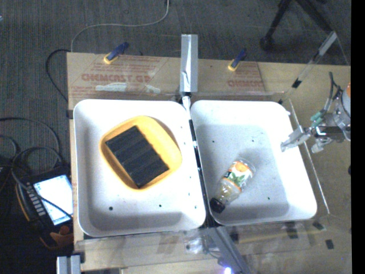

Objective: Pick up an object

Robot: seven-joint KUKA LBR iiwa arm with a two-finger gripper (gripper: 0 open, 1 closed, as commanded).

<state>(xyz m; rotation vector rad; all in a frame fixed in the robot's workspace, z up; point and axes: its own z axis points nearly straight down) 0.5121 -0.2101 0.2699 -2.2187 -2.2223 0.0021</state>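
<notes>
A small clear bottle (234,181) with an orange label and a dark cap lies on its side in the right bin (296,204), near the front left corner. A yellow dish (166,135) holding a black ribbed block (137,156) rests in the left bin (91,210). My gripper (300,143) hangs over the right bin's right rim, well to the right of the bottle and above it. It is open, with nothing between its fingers.
A metal post (189,61) stands behind the seam between the bins. Two clamps (116,51) (236,59) hold the board at the back. Cables and a tablet (48,196) lie on the floor at the left.
</notes>
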